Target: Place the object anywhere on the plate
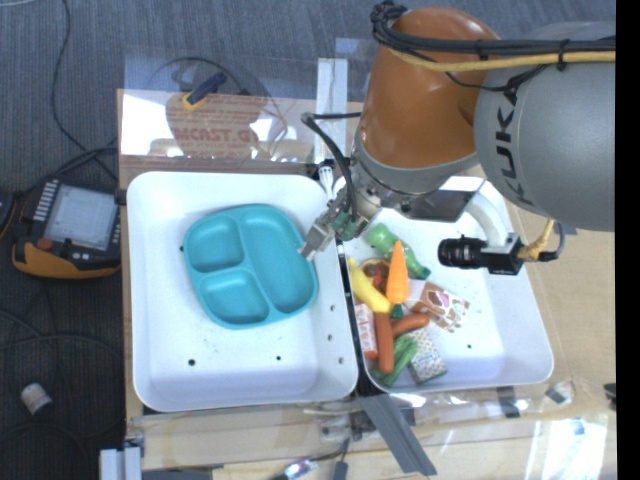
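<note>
**Gripper over the divide between bins**

The teal plate [248,265] lies in the left bin [160,358]. At its 3 o'clock hangs the gripper [325,234]; whether it grips anything I cannot tell. Toy food, including an orange carrot [397,273], is piled in the right bin [500,343].

**Readable lettering on the arm and the cardboard**

The grey arm casing [545,138] carries large dark letters, of which "KU" can be read, running sideways near the orange band. The brown cardboard sheet [215,133] behind the left bin bears pale printed lettering, too glared and blurred to make out.
</note>
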